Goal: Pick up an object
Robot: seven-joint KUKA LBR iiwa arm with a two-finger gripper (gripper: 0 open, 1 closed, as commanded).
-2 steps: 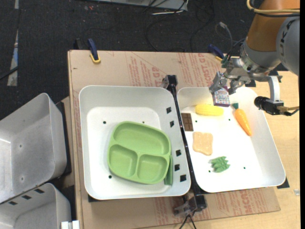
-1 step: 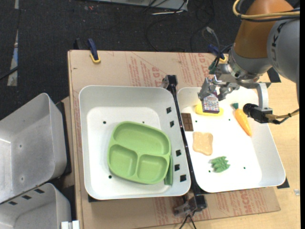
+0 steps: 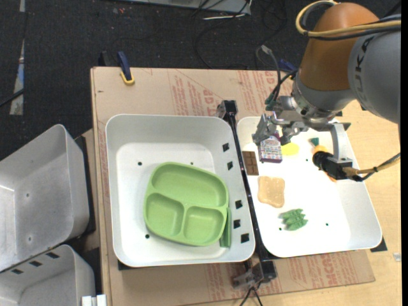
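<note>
Right bin: patterned packet under jaws

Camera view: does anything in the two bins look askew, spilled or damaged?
Nothing looks spilled or broken. The green tray lies a bit askew in the left bin. In the right bin, the toast and green toy lie loose, and the gripper hangs over a small box.

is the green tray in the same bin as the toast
No, the green tray lies in the left bin, while the toast lies in the right bin.
</note>
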